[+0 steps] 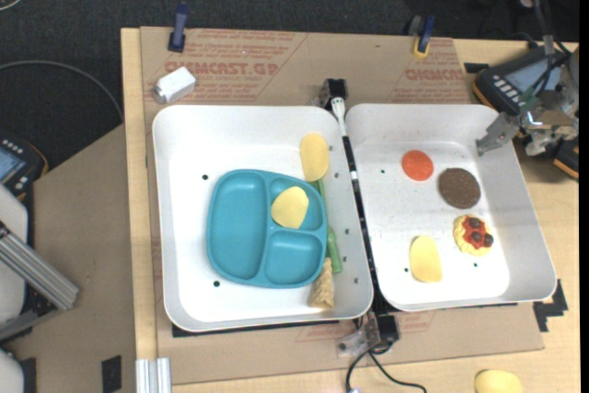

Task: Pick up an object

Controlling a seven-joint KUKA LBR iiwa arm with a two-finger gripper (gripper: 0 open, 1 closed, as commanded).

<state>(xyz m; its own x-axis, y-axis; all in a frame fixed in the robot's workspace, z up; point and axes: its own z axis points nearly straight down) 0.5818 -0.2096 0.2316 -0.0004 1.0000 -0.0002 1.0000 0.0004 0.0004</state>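
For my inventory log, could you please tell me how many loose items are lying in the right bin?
4: an orange-red disc toward the back, a brown disc beside it, a small pizza piece nearer the front, and a pale yellow piece frontmost.

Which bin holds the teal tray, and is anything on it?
Left bin. The teal tray carries one yellow piece in its upper right compartment.

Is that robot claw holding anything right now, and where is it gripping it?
Nothing is held. The gripper hangs over the right bin's upper right corner, with nothing between its fingers.

Probably a robotics lab: clamped cardboard bench (276,60), loose cables (55,69).
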